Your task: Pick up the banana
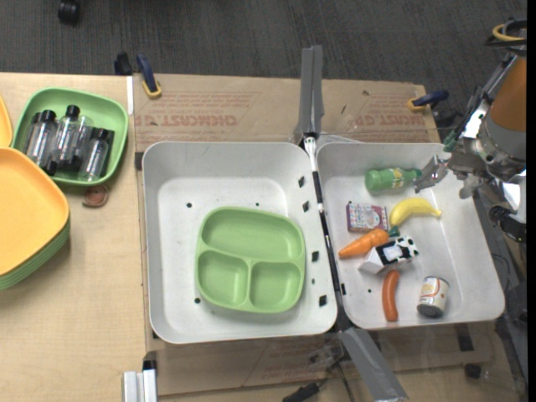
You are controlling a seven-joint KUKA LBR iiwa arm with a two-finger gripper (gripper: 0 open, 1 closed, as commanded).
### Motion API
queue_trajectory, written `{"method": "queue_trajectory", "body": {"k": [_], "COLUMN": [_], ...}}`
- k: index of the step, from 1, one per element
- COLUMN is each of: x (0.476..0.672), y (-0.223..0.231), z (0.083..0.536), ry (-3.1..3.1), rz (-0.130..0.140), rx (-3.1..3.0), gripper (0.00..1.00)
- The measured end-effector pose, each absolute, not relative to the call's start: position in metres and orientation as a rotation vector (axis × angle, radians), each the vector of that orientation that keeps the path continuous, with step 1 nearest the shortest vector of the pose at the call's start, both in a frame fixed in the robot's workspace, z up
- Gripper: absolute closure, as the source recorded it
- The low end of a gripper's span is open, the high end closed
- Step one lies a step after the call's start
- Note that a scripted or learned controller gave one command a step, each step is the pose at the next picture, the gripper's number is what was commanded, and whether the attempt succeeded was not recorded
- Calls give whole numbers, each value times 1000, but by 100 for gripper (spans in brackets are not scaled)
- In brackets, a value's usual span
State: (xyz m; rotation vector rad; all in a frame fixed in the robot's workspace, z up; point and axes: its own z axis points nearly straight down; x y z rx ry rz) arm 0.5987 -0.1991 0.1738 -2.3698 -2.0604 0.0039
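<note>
Banana (415, 210) is lying near the right bin's (486, 312) far edge; gripper (441, 171), fingers apart, is hovering just beyond, needing to straddle its middle.

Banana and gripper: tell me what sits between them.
In the camera view, nothing: bare white bin floor separates the banana from the gripper just above and right of it. The green bottle lies to the left of that gap.
</note>
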Motion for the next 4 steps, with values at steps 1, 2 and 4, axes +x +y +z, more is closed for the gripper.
{"method": "queue_trajectory", "body": {"k": [1,2,4], "x": [593,577,582], "y": [-205,-167,-171], "z": [103,103,102], "ry": [-2119,-2228,-2240], "rz": [-22,-19,-20], "rx": [-2340,-2243,-2224], "gripper": [0,0,0]}}
